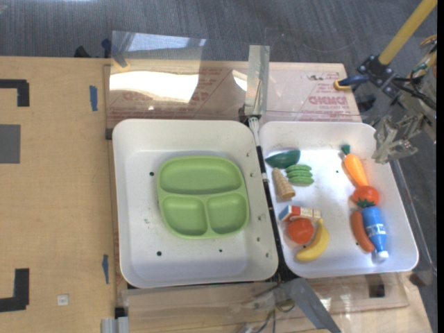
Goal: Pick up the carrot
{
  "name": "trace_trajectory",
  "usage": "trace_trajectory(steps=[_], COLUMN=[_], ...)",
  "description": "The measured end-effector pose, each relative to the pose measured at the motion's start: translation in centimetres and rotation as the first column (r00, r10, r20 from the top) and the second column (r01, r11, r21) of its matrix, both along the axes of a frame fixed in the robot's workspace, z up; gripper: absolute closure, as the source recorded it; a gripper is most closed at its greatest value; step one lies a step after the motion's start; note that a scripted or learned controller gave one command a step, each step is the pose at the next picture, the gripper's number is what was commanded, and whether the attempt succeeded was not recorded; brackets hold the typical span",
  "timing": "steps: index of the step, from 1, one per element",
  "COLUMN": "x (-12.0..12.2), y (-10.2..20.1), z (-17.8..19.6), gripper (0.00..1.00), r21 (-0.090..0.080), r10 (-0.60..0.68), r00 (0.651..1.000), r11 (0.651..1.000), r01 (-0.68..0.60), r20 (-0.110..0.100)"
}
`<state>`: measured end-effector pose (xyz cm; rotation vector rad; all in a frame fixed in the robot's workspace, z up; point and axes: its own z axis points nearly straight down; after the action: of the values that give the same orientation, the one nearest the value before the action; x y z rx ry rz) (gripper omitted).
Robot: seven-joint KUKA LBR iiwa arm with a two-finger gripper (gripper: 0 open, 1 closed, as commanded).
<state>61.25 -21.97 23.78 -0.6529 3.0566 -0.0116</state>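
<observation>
Here the tapered orange plastic carrot with a small green tip (354, 168) lies in the right-hand shallow white bin (402, 207), close to that bin's right wall and toward its far right corner, slanted with the green tip pointing to the far edge. The metal two-finger gripper (390, 143) hangs just outside the bin's right rim near that same corner, apart from the carrot and holding nothing; whether its fingers stand wide or narrow cannot be told.

Likely risks: the carrot's thick end touches, or nearly touches, a round orange-red toy fruit with a green stalk (365, 196), so a descent placed slightly toward the near edge could close on that fruit or nudge both. The right wall leaves little room for the outer finger, and a finger could land on the rim. The smooth taper may also slip from a grip taken near the tip.

Farther along the right wall lie a blue plastic bottle (374, 231) beside an orange-red sausage-shaped toy (359, 231). Toward the bin's left wall sit a dark green leaf-shaped toy (282, 158), a light green pea pod (300, 175), a tan cork-like cylinder (283, 184), a red tomato (301, 230) and a yellow banana (315, 245). The left-hand white bin (132, 207) carries a light green divided tray (202, 195).
</observation>
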Motion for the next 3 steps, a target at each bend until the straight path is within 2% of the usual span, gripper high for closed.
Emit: trace_trajectory(steps=[1,2,3], x=[0.5,3.7,2.6], y=[3.9,10.0,6.7], z=[-13.5,-6.3,-13.8], gripper=[1.00,1.00,1.00], r21=[0.003,0.009,0.004], r10=[-0.106,-0.354,-0.010], r00=[0.994,0.935,1.000], r11=[0.994,0.935,1.000], r01=[0.106,0.354,0.010], r20=[-0.002,-0.003,-0.005])
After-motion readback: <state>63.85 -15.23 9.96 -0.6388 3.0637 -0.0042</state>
